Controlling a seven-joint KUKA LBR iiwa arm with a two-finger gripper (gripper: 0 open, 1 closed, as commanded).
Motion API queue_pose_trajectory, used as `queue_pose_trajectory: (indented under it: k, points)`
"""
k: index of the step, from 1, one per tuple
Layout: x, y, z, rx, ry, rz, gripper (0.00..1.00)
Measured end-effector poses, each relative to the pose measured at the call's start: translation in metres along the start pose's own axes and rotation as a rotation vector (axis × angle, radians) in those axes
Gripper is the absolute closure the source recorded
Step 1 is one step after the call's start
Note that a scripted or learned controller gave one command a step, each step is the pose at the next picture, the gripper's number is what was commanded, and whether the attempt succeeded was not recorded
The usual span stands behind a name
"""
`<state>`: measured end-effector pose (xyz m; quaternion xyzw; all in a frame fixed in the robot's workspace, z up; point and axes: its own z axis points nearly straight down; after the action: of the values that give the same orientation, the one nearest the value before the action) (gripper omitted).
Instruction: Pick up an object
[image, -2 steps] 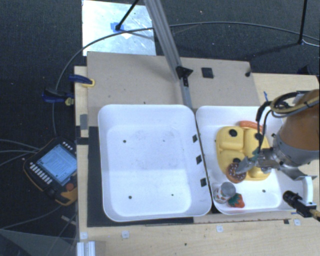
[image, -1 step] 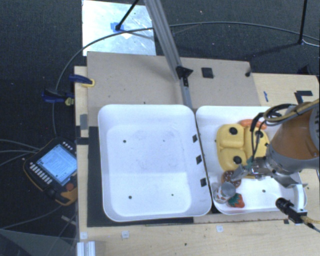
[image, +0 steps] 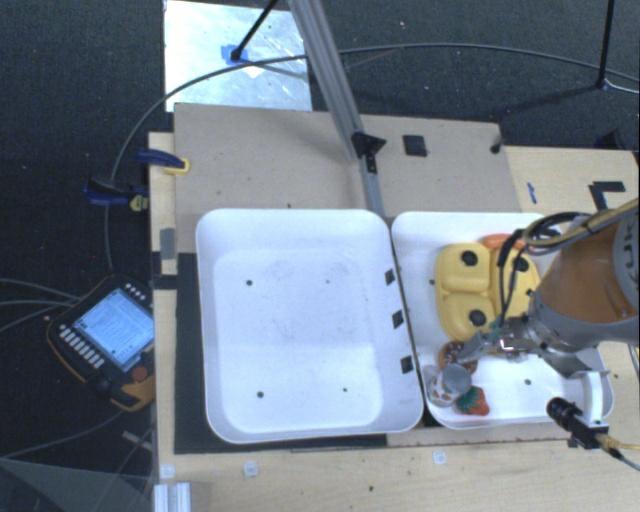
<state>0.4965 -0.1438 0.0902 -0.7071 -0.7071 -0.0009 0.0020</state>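
Two bins side by side on the surface (image: 300, 160); right bin (image: 415, 250) holds a molded block (image: 462, 290), small objects (image: 462, 390) before it.

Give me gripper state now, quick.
Gripper: cannot be told; low in the right bin, by the yellow toy and small items.

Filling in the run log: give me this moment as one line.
arm: over right bin | gripper: low, beside yellow object, above small items | grasp: none visible | left bin: no arm
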Motion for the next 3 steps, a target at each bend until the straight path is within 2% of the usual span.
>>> queue_pose_trajectory:
  k: [1,2,3]
  points:
    - [0.001,0.0,-0.01,0.002,0.003,-0.003,1.0]
    - [-0.008,-0.003,-0.065,-0.007,-0.006,-0.001,1.0]
    - [-0.002,-0.009,-0.121,-0.009,-0.006,-0.005,1.0]
